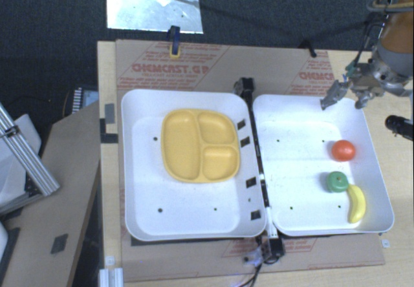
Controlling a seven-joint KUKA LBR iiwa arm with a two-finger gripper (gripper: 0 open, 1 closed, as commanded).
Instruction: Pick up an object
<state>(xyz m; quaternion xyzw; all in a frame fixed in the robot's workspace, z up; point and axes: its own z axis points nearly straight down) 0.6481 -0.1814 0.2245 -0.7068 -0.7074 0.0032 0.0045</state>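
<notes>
The arm (pixel 396 46) reaches in from the right and hangs over the far right corner of the right bin (pixel 304 169). Its gripper (pixel 346 97) points down with the two fingers (pixel 331 98) spread apart and nothing between them.

Nearest the camera in the right bin, a yellow banana (pixel 356 204) lies by the bin's near right corner. Just beyond it, touching or nearly so, sits a green round fruit (pixel 336 181). Farther back is a red tomato (pixel 343 150), a little apart from the green fruit. All three lie on the near side of the gripper, the tomato closest to it, with bare bin floor between them.

Left of the right bin, the left bin (pixel 139 150) holds a yellow divided plate (pixel 199 145) of three compartments.
</notes>
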